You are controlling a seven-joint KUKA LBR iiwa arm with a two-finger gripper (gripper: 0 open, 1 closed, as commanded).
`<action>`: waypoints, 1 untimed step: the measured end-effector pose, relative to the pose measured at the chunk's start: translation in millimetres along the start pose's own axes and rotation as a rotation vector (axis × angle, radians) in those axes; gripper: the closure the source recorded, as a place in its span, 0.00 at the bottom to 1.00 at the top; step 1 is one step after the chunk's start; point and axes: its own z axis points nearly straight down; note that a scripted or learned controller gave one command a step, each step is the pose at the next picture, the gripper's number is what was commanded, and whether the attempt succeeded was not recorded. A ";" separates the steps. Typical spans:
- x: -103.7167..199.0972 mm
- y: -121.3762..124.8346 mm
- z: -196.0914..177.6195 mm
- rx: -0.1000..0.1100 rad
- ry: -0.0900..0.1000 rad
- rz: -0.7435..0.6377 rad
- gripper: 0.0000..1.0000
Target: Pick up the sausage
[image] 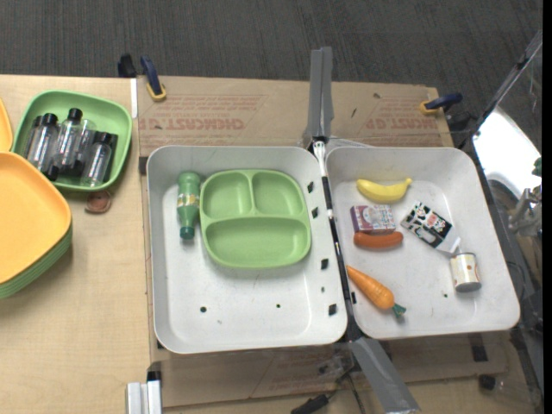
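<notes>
Sausage (378, 240) lay long axis left-right in right bin (492, 313), touching the carton's (373, 219) near side; pincer state unreadable.

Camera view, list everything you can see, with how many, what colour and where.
Sausage: one, red-orange, right bin, below the small carton
Small carton: one, pink-white, right bin
Banana: one, yellow, right bin, top
Cow-print carton: one, black-white, right bin
Can: one, silver, right bin
Carrot: one, orange, right bin, lower left
Divided plate: one, green, left bin
Bottle: one, green, left bin
Bins: two, white, bench
</notes>
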 end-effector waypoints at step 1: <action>6.8 -1.9 -25.9 -0.001 -0.001 0.262 1.00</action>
